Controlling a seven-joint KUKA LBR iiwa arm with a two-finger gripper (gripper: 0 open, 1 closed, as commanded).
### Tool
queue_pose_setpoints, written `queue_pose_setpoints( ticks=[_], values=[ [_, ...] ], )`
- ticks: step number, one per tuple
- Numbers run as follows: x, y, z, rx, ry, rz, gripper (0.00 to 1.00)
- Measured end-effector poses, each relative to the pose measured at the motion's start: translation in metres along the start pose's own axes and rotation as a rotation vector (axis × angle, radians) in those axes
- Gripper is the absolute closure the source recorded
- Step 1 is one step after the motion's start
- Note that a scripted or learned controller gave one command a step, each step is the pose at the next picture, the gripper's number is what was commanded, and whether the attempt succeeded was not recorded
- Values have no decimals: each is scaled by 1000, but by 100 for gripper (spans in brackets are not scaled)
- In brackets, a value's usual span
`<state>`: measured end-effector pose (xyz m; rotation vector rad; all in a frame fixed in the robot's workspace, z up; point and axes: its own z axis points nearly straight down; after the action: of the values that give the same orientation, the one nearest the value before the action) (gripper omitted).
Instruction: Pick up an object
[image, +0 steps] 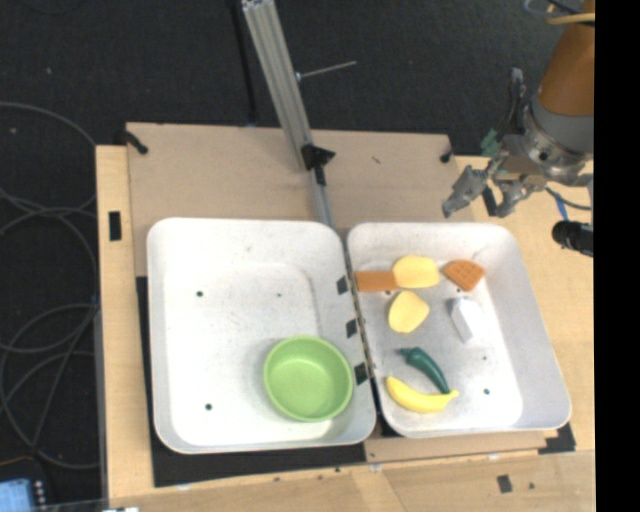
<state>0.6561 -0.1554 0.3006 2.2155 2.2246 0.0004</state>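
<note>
White plastic forms the two shallow bins that sit side by side on the table, their inner rims touching. In the left bin a green bowl stands upright near the front right corner. The right bin holds the rest: an orange block at its left wall, touching a yellow rounded piece, with a second yellow rounded piece just below it. A brown waffle-like piece lies to the right of these, and a small white block lies just in front of it. Toward the front, a dark green pepper lies just above a yellow banana, the two nearly touching. The gripper hangs beyond the far rim of the right bin, well apart from every object, with the grey arm and its orange band rising behind it. Its fingers appear to stand apart with nothing between them, though they look small and somewhat blurred against the table.
</note>
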Motion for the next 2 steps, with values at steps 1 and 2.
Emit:
queue_pose_setpoints(
  ticks=[1, 2],
  values=[
    [-1, 0, 0, 1, -1, 0, 0],
    [5, -1, 60, 7, -1, 0, 0]
  ],
)
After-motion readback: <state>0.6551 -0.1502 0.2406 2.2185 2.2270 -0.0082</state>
